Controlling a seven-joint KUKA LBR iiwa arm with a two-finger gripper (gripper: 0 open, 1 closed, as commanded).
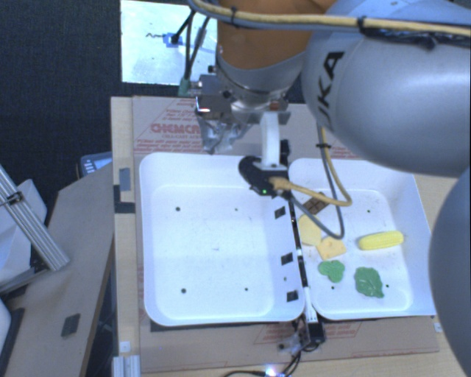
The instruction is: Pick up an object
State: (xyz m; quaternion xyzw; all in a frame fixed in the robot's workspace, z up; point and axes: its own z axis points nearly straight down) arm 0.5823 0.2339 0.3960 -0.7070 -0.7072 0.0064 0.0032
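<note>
Camera view: gripper hangs over far edge of left bin, nothing visible between fingers; open or closed, can't tell. Objs sit in right bin: yellow corn-like piece, yellow wedge, two green bits. Judged: approach step, pick not yet made. Next needs travel right w/ descent over one obj.

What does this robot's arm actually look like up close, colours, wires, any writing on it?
The arm is bulky, rounded and smooth grey, with part of the black KUKA lettering on its shell. An orange band rings it above the wrist, over a grey metal collar. A yellowish cable runs across the top, and dark wires trail beside the wrist. The gripper is a small metallic piece below.
</note>
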